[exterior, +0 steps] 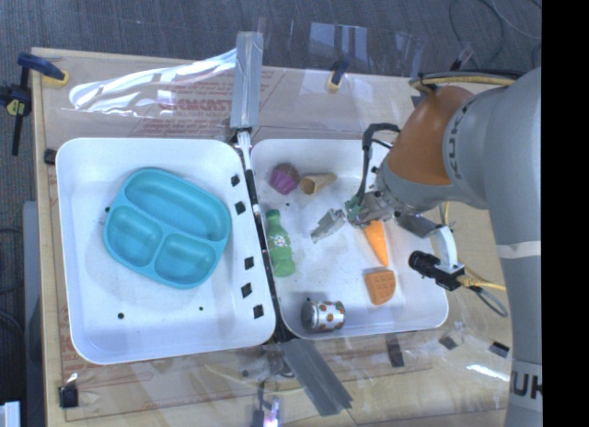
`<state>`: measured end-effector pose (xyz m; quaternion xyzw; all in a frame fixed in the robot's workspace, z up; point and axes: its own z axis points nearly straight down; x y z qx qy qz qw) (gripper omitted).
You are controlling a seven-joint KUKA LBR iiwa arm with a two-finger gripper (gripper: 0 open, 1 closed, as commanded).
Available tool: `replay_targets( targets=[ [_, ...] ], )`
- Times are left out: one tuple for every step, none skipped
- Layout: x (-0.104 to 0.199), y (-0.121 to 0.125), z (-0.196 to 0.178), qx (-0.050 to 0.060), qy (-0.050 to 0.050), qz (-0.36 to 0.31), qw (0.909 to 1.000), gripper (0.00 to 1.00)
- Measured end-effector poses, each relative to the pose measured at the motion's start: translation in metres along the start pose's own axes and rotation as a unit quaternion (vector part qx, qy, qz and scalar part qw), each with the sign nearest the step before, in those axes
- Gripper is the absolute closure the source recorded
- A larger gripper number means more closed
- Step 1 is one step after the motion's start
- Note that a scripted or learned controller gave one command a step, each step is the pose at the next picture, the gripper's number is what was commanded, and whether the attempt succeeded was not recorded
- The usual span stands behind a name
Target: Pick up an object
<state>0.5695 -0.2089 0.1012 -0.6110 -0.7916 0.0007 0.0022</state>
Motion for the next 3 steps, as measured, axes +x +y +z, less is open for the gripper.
replay_targets(
  targets=[
    [0.002, -0.018, -0.127, -0.002, -0.002, -0.026, 0.9996, 0.00],
    [-0.002, 0.010, 0.010, -0.001, -0.001, -0.021, 0.9998, 0.00],
    [-0.002, 0.011, 0.000, 0.000, -0.001, -0.023, 0.9997, 1.00]
  ],
)
